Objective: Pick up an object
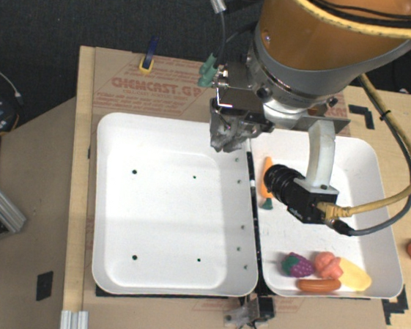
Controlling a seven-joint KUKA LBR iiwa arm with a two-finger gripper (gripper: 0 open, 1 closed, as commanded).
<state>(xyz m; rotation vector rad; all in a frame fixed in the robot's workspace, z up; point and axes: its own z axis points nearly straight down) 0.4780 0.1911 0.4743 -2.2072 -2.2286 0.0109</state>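
Gripper (228,139), hanging over the far edge of the left bin (112,208) close to the divider between the bins; whether it is apart or together cannot be told, and nothing is seen in it. The pickable things lie in the right bin (381,180): a carrot (267,176) just right of the divider, and at the near end a cluster of four, touching or nearly so: grapes (298,266), a pink piece (328,265), a yellow piece (356,276), a sausage (318,286). Five toys, two bins. To do the step well, judged from here: carry the gripper right across the divider, choose the carrot, which lies alone, and come down astride its narrow width.
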